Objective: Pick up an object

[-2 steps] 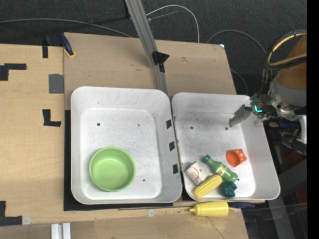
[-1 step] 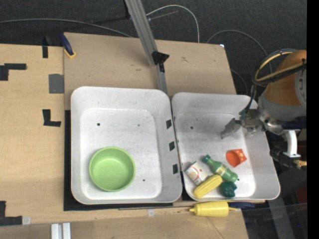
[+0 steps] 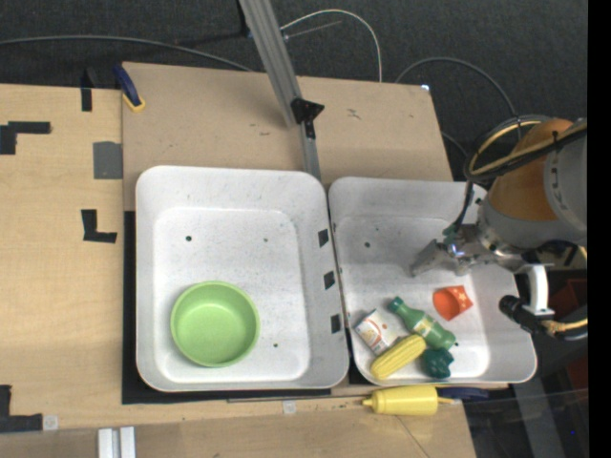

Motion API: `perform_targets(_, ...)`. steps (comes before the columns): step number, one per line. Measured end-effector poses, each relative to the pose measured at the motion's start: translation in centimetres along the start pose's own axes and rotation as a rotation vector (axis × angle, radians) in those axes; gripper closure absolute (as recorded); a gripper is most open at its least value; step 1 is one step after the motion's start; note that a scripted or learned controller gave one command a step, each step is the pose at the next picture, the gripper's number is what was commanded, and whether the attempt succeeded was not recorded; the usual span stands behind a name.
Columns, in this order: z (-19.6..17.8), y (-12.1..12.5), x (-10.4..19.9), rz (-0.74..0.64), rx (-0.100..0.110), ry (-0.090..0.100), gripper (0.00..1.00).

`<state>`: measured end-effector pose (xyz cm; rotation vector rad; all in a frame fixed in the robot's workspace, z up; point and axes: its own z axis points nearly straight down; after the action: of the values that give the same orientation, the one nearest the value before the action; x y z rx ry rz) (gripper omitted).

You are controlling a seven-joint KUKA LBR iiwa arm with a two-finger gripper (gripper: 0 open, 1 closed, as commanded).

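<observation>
My gripper hangs over the middle of the right bin, its fingers spread open with nothing between them. Just below and right of it lies a small orange object. Closer to the bin's front edge sit a green bottle, a yellow corn cob, a small white and red can and a dark green piece. None of them touches the gripper.
A green bowl sits in the front left of the left bin. A yellow squeeze bottle lies on the bench just outside the right bin's front rim. A grey pole slants down behind the bins.
</observation>
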<state>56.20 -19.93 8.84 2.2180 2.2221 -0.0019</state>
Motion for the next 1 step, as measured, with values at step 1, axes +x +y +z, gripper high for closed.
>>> perform_targets(1,-1.06,0.0,0.08,-0.001,0.001,0.001,1.0)
